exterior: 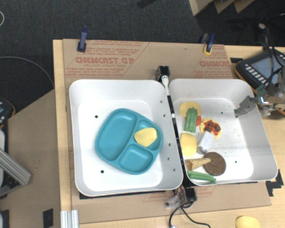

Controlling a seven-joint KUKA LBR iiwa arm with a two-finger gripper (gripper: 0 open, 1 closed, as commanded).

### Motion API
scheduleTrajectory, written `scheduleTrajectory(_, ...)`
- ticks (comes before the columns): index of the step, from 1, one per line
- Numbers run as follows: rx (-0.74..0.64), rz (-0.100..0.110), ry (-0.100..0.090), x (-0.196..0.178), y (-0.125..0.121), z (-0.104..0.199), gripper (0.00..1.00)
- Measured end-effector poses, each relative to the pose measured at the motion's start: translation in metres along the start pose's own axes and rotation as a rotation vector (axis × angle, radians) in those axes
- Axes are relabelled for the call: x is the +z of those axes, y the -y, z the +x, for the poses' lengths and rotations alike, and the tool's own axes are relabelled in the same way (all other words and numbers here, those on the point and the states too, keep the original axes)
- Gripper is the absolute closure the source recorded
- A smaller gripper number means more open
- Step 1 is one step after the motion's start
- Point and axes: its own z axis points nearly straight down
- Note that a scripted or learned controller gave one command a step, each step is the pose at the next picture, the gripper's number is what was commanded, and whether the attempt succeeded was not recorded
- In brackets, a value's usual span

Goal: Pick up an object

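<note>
Bench clamps [82,39] flank bins [80,127]; toys [202,141] crowded.

Right bin [256,141] right half open; toy food [199,141] crowds left side by divider [171,118].

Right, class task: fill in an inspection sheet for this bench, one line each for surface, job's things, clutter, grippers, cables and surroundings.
Surface: cardboard sheet under two white bins, held by two clamps at its far edge.
Job's things: left bin holds a teal divided plate with a yellow piece in one compartment; toy food is piled on the right bin's left side.
Clutter: yellow object on the bench, near right.
Grippers: gripper over the right bin's far right rim.
Cables: one at the near edge.
Surroundings: dark carpet.
</note>
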Motion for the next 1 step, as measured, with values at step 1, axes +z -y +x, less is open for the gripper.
scheduleTrajectory(1,-0.007,0.011,-0.008,0.0502,0.0583,0.1029,0.0)
